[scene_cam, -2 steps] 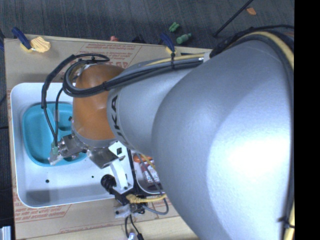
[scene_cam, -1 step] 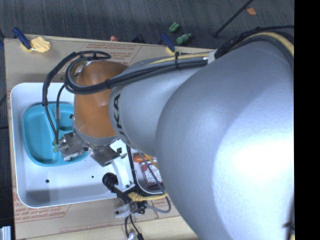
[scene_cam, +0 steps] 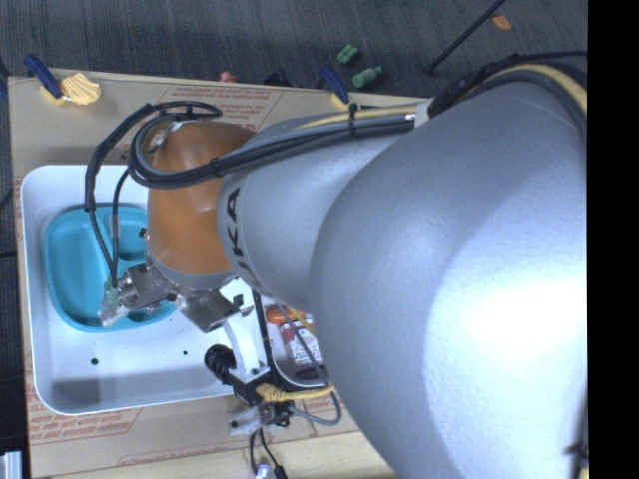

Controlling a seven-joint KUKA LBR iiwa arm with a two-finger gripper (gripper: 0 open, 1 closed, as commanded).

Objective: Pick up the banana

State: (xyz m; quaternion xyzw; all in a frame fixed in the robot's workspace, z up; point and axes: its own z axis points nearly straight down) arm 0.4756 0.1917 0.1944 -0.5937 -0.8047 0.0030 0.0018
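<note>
My gripper [scene_cam: 120, 303] hangs low in the left white bin [scene_cam: 60, 387], at the right edge of a blue bowl-shaped dish [scene_cam: 72, 267] that lies in the bin's left half. The orange wrist band [scene_cam: 190, 208] sits right above it, and black cables loop around the band. The grey arm [scene_cam: 419, 267] covers the right bin and much of the left one.
A red and white packet [scene_cam: 300, 345] peeks out from under the arm near the divide between the bins. A cable connector [scene_cam: 262, 399] hangs over the left bin's front rim. A yellow clamp [scene_cam: 80, 90] is at the bench's far left corner.
</note>
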